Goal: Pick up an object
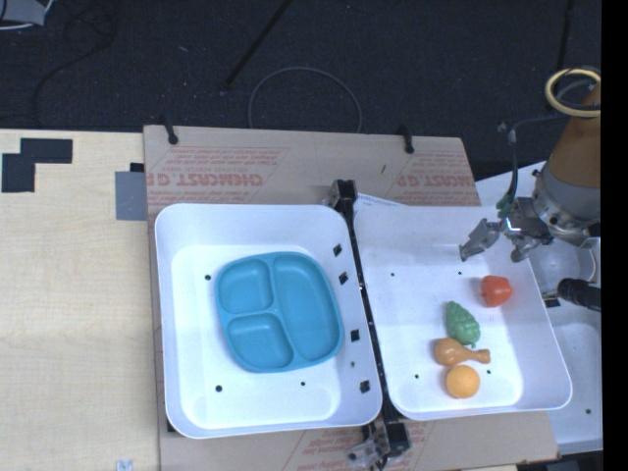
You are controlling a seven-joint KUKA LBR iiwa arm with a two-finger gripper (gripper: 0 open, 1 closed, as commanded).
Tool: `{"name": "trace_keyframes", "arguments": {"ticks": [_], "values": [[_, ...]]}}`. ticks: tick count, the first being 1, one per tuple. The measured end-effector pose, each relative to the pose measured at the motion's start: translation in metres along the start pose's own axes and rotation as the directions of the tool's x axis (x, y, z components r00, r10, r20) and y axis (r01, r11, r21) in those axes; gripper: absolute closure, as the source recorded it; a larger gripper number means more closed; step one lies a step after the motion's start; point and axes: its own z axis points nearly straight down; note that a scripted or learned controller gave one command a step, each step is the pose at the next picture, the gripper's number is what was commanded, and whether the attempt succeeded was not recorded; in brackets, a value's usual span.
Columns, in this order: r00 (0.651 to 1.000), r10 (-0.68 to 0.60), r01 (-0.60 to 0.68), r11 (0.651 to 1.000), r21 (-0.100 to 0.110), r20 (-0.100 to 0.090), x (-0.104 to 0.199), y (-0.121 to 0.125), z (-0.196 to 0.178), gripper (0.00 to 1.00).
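Nearest the camera, an orange ball (462,382) sits close to the front wall of the right bin (412,263), with an orange drumstick-shaped toy (458,352) touching it just behind. Behind that lies a green leafy toy (461,322), and farther back and to the right, a red toy (496,289) rests near the bin's right wall. All four pieces cluster in the bin's front right part, leaving its left half and far end as bare white floor.

Above the bin's far right corner hangs the gripper (500,241), its fingers (475,240) spread apart with nothing between them. It sits behind the red toy, apart from it. The arm (574,165) rises at the right edge, over the bin's rim.

Across the black divider (358,302) between the two bins, the left bin (186,361) carries a blue divided plate (279,310) with three compartments, lying flat near its centre, white floor showing all round it.

Both bins rest on a cardboard sheet (294,170) on the pale wood worktop (69,312). Two dark patches (34,160) mark the worktop at far left, with cables (304,91) on the dark floor beyond.
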Motion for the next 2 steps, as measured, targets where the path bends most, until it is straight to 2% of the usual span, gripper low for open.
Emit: {"name": "trace_keyframes", "arguments": {"ticks": [1,2], "values": [[1.0,0.0,0.0,1.0,0.0,-0.001,0.0,0.001,0.064,0.0],[1.0,0.0,0.0,1.0,-0.003,0.0,0.002,0.001,0.098,0.0]]}}
